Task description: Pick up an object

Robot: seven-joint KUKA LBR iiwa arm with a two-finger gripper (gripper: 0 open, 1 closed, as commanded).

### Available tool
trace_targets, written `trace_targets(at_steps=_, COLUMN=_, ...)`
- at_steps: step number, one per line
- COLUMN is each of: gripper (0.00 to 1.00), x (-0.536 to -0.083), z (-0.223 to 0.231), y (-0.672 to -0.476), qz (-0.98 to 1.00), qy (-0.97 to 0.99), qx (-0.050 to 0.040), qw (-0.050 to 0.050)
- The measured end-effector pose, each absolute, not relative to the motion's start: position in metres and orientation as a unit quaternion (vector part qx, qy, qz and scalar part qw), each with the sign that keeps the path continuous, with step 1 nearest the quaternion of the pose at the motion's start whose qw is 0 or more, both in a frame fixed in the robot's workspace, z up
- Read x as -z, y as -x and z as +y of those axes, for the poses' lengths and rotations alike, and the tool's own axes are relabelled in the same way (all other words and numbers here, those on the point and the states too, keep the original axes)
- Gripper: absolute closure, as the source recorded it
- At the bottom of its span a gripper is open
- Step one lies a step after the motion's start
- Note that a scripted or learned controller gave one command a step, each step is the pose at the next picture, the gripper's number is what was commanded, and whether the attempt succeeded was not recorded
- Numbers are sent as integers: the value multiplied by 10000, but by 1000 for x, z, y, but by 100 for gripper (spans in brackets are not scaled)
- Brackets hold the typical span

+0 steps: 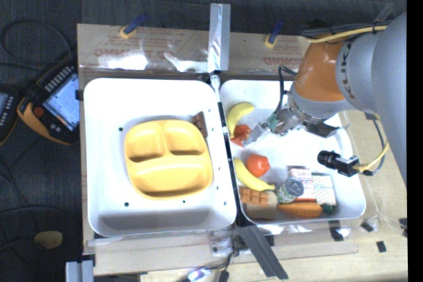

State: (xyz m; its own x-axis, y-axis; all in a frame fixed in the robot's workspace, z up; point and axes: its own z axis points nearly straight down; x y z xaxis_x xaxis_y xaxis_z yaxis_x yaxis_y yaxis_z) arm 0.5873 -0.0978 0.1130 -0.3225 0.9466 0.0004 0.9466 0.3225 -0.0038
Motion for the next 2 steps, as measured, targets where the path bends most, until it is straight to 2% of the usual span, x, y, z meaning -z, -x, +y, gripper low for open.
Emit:
trace_targets(at_steps=1, gripper=0, x=-182, z=-53, y=-543, qz=-8451, qy=5346, qx=-14, qw=14)
trace_targets(at_steps=2, gripper=0, x=-181, z=-1, y=-577, qz=-8521, qy=5233, qx=-9, qw=14)
